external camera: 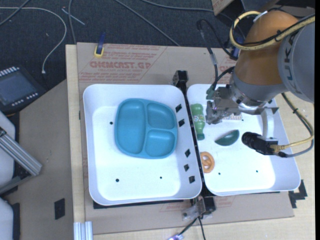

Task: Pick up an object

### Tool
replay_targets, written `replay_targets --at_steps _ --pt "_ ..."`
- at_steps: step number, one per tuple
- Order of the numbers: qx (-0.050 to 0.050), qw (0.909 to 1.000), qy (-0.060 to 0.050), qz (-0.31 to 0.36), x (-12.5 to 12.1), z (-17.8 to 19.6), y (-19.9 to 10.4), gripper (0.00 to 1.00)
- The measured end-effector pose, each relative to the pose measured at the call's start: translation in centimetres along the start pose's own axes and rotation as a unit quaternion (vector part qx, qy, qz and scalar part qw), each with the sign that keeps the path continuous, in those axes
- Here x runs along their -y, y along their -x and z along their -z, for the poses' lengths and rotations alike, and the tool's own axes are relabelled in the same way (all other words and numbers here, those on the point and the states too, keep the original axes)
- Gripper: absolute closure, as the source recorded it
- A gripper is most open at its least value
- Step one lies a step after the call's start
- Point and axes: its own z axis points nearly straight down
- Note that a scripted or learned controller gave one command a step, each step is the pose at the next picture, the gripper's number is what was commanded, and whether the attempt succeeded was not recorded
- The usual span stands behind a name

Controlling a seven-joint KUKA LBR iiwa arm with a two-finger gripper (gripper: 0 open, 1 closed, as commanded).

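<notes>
My gripper (216,115) hangs over the upper left part of the right bin (260,179), below the orange wrist band. Just left of it, a green bottle-shaped object (198,120) lies along the bin's left wall. A dark green, leaf-shaped piece (227,138) rests a little below and right of the gripper. Lower in the bin lies an orange pretzel-like ring (207,161). I see nothing held in the gripper.
The left bin (100,149) holds a blue divided plate (145,128). A black divider with clips (186,134) runs between the bins. A black cable connector (257,142) from the arm hangs over the right bin. Cardboard lies under both bins.
</notes>
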Motion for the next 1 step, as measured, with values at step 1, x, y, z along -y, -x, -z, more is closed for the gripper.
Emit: replay_targets --at_steps 1 --pt "0.0 1.0 -0.001 0.0 1.03 0.37 -5.0 1.0"
